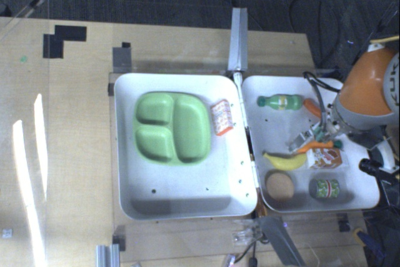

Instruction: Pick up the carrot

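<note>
The carrot (pixel 316 146) is a thin orange stick with a green end, lying in the right bin (pixel 269 87) just above the banana (pixel 286 161). My gripper (pixel 307 137) comes in from the right and hangs low right over the carrot's left half, touching it or nearly so. The grey arm with its orange band (pixel 370 87) covers the bin's right edge. Whether the carrot sits inside the gripper is too small to make out.
Also in the right bin are a green bottle (pixel 282 102), a short orange piece (pixel 312 107) beside it, a snack packet (pixel 327 159), a green can (pixel 324 188) and a brown round item (pixel 280 184). The left bin (pixel 187 197) holds a green divided tray (pixel 173 127) and a red-and-white packet (pixel 222 117).
</note>
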You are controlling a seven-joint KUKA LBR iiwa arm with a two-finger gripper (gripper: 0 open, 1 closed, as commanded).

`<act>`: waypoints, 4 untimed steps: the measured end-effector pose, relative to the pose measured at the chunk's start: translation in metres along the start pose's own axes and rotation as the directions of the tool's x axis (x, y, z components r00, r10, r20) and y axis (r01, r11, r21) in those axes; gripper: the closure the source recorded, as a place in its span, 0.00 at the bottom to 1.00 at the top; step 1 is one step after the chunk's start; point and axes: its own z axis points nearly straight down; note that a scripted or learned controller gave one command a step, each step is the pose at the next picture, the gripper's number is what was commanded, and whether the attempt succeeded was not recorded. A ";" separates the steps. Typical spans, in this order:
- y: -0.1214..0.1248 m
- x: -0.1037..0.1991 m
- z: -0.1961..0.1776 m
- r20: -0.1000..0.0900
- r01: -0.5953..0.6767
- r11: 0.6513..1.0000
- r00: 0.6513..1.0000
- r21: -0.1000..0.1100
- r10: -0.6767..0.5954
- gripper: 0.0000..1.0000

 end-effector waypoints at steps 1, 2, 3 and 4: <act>-0.004 0.032 -0.018 -0.006 -0.089 0.996 0.996 0.005 0.089 0.00; -0.029 0.025 0.000 -0.001 -0.085 0.996 0.996 -0.001 0.085 0.00; -0.025 0.025 -0.013 0.002 -0.083 0.997 0.997 -0.009 0.083 1.00; -0.007 -0.006 -0.073 -0.001 0.040 0.999 0.999 0.002 -0.040 1.00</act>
